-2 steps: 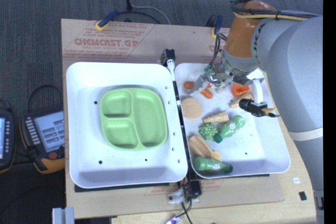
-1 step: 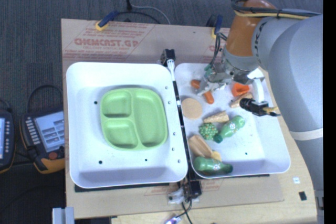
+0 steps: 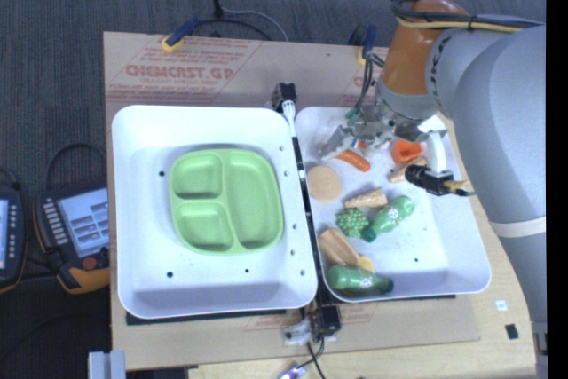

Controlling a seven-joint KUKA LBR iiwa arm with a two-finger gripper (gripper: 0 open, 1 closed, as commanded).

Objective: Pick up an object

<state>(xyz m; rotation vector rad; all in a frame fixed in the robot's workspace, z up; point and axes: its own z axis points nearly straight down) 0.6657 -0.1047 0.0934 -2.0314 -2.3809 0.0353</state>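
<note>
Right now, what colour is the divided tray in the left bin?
Light green, seen clearly in the camera view: the divided tray.

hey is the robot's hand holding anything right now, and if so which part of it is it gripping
It cannot be told. The hand sits low in the right bin, just above the orange carrot-like piece, but nothing is clearly seen between its fingers.

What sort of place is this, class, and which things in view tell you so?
Probably a robotics lab test bench: a grey arm reaching over two white bins, toy food for grasping, and a handheld controller on the carpet.
</note>
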